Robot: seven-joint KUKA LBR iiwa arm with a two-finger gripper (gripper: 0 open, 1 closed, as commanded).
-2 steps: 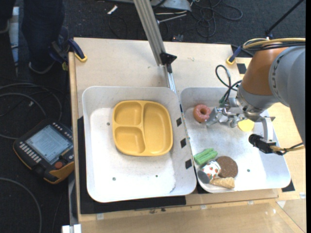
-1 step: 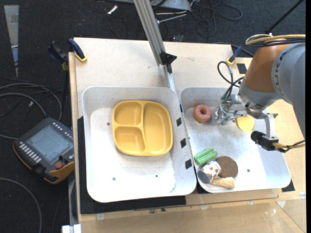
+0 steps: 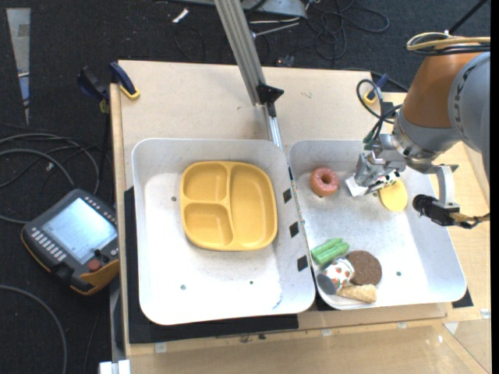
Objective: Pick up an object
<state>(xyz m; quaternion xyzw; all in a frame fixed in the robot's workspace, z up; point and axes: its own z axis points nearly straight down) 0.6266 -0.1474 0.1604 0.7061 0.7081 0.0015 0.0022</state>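
Fingers are what I am checking first, and I cannot tell from this angle whether the pincer [image 3: 373, 179] is spread or pressed together: the tips are blurring into the bin floor and the wrist is covering most of them. I am seeing it hanging low in the upper right part of the right bin [image 3: 437, 283], just left of one yellow round piece [image 3: 394, 197], which is looking as if it is touching or nearly touching the gripper body; I cannot say that anything is sitting between the fingers. The grey arm [image 3: 444, 92] with its orange band is coming in from the right of the frame.

I am counting the loose things in the right bin. One pink doughnut [image 3: 323, 181] is lying near the bin's upper left, a little apart from the pincer. Toward the lower middle, four pieces are huddling together: one green piece [image 3: 330, 250], one brown round cookie [image 3: 366, 267] just right of it, one white and red piece [image 3: 340, 273] below the green one, and one tan wedge [image 3: 359, 292] at the bottom edge.

In the left bin [image 3: 156, 287] I am seeing one yellow divided tray [image 3: 228, 206] with three compartments, lying flat near the centre. One teach pendant [image 3: 74, 240] is resting on the floor at the left of the frame.
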